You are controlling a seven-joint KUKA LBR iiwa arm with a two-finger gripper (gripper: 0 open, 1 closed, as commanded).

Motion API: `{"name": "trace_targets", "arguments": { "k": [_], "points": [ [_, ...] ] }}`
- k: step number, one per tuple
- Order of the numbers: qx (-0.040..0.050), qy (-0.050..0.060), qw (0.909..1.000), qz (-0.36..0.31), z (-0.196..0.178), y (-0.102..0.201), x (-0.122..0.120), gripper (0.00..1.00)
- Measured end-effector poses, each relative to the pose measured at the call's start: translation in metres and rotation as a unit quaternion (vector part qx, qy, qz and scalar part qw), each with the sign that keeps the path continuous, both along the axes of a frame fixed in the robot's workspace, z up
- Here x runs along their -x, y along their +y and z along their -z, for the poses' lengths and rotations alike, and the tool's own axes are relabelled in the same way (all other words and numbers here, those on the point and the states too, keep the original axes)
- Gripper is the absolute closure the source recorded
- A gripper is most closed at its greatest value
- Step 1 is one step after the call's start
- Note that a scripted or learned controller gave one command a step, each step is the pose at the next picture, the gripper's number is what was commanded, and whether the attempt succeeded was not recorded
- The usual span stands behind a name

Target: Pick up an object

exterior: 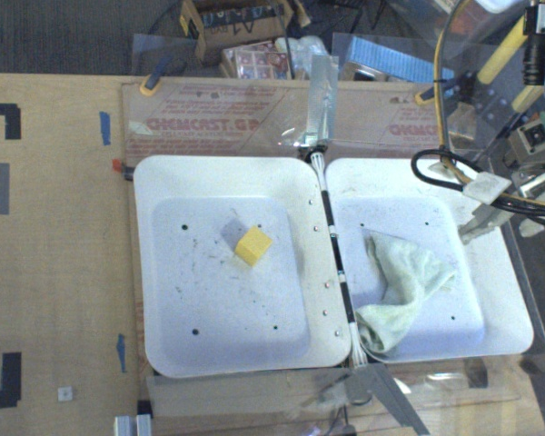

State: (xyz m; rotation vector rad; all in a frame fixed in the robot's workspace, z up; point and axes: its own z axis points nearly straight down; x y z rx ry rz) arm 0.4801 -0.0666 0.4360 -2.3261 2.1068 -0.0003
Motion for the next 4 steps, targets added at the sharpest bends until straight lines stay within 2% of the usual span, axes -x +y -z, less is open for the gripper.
{"name": "trace_targets", "arguments": {
  "k": [1,2,3,4],
  "points": [
    [-0.0001,-0.003,0.9997,0.023,0.0,-0.021,-0.038,0.0],
    [0.0001,0.001,0.9905,-0.137,0.0,-0.042,0.0,0.0],
    [-0.0005,-0.003,0.9908,-0.135,-0.011,-0.042,-0.001,1.0],
    [0.001,-0.001,0.9557,-0.294,0.001,-0.102,-0.001,1.0]
  ]
}}
